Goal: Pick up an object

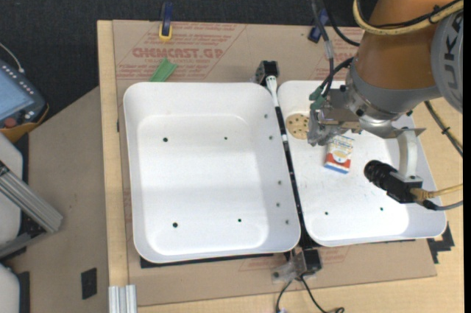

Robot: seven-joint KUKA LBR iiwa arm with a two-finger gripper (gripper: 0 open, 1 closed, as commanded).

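The gripper (321, 129) hangs over the upper left of the right bin (353, 230). Two things lie close by: a small carton (339, 155) just below and right of it, long axis running roughly up and down the frame, and a round cracker (296, 124) just to its left. How the gripper is set, I can't tell; nothing shows in its grasp.

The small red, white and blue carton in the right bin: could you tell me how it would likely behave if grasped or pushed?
The carton looks like thin card, so probably light and crushable. Lying flat on the right bin, it should slide rather than roll.
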